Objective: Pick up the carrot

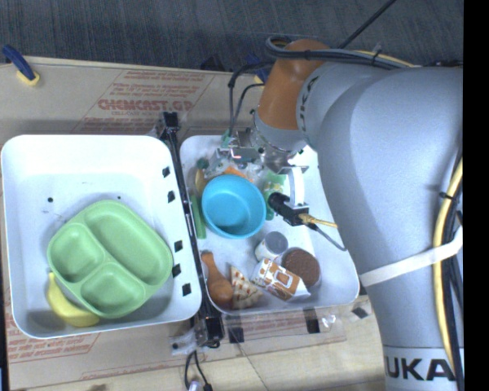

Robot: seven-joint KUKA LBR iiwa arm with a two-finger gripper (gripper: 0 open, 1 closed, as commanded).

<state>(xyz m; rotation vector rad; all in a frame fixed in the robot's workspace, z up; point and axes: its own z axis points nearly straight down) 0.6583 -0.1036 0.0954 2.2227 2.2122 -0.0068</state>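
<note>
Bins side by side: left white bin [16, 218] holds green sectioned plastic plate [110, 255]; right white bin [336, 287] holds round blue bowl [232, 205]. Orange carrot [236, 170] lies above bowl, under gripper [246, 155]; finger state indiscernible.

Below the pincer [253, 160] you see a blue bowl [232, 206]; far left, a green divided plate [110, 257].

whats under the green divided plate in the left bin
A yellow object pokes out from beneath the green divided plate at its lower left edge. The plate covers the rest, so its shape stays unclear.
</note>
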